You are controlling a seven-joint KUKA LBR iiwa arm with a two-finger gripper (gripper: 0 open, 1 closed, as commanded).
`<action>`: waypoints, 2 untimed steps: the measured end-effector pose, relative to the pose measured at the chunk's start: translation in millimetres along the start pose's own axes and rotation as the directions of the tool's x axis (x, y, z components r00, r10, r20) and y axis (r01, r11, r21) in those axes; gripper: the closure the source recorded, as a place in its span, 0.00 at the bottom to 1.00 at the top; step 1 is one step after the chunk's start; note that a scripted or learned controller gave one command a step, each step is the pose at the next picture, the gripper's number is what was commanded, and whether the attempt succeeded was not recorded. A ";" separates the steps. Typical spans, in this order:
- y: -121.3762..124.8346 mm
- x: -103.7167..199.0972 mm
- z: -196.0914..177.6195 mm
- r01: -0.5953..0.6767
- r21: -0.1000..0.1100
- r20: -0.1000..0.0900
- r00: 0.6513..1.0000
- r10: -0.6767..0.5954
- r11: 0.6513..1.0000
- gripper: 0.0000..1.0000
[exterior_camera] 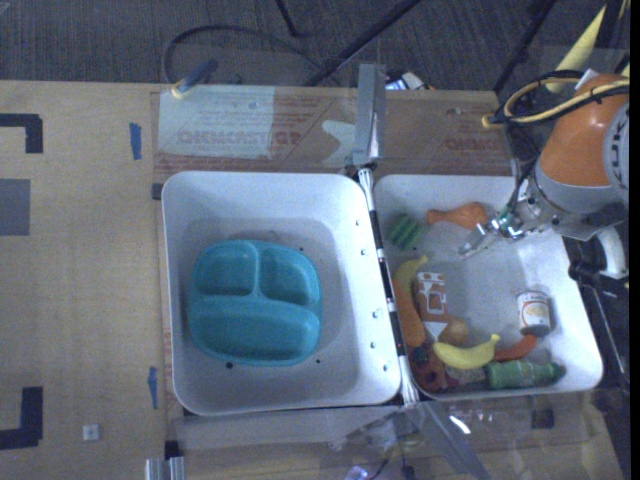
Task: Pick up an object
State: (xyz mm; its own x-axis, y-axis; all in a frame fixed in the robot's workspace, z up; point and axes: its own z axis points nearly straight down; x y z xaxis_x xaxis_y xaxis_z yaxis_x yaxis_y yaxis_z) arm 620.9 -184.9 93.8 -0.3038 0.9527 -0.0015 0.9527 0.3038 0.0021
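A light wooden bench (80, 298) seen from above carries two shallow white bins side by side; nearest the viewer, along the front edge of the right bin (585, 343), lies a green bottle (522, 373) on its side, with a yellow banana (465, 352) just to its left and a dark red item (430, 373) tucked into the front-left corner, too blurred to identify; an orange carrot-like piece (517, 348) sits just behind the bottle; a small jar with a white lid (535, 313) stands near the right wall; a small white and brown carton (432, 296) rests beside a long orange and yellow piece (405, 293) running along the left wall; further back is a green ribbed object (405, 232) and, behind it, an orange drumstick-shaped toy (459, 214); the left bin (200, 203) holds a teal divided plate (255, 301), three compartments facing up; at the far right the grey arm with its orange band (585, 148) reaches in, and the gripper (487, 234) hangs over the back of the right bin, just beside the drumstick toy, fingers slightly spread and pinching nothing; yellow and black cables (545, 93) loop above the arm.
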 end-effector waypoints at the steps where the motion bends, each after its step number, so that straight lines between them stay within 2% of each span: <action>1: -76.8 60.2 7.4 0.015 -0.001 -0.002 1.000 -0.015 1.000 0.00; 2: -114.2 -3.5 -43.5 -0.067 0.002 -0.003 0.998 0.067 0.998 0.00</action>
State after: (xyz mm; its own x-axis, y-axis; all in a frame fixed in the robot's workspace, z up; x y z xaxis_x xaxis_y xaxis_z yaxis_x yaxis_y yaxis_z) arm 513.1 -222.9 137.0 -0.2397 0.9709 0.0022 0.9709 0.2397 0.0004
